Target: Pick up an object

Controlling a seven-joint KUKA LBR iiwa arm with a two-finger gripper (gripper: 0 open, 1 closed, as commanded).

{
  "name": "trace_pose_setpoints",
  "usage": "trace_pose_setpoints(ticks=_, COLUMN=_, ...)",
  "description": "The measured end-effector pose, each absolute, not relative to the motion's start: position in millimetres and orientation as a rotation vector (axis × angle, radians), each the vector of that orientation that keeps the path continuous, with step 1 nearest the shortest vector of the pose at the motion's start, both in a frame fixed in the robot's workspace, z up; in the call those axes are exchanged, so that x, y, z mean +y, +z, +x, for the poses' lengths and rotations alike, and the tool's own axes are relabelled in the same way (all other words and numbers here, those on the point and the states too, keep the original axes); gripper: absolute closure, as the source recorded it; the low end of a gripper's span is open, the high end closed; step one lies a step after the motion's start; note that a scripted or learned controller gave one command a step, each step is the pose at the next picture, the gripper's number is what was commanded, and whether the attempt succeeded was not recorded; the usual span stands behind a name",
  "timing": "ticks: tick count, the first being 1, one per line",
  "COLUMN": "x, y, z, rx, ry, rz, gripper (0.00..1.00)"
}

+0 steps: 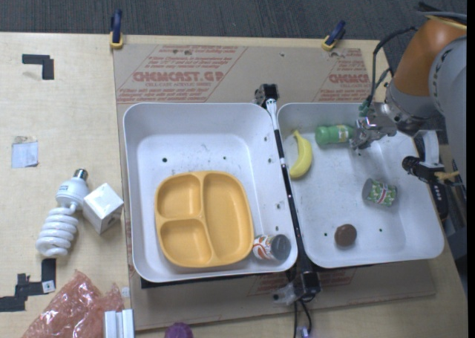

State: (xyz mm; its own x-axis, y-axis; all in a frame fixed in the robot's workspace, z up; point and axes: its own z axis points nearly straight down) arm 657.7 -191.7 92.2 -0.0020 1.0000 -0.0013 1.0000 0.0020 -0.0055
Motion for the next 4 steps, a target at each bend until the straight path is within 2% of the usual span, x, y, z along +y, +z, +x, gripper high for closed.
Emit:
trace_pose_setpoints(ticks=1, x=-121, y=92, z=658.7, rx=-2.224, ry=0.002, rz=-2.219, gripper=0.00)
trace_pose_setpoints(ticks=2, x=-171, y=174, z=659.1, rx=-2.224, ry=0.000, rz=-2.222, gripper=0.00)
trace_pose_setpoints(ticks=3, x=-195, y=125, z=659.0, rx=-2.223, ry=0.001, rz=-2.222, gripper=0.00)
trace_pose_setpoints(ticks=4, x=-222, y=119, z=659.4, rx=-2.224, ry=0.000, rz=-2.224, gripper=0.00)
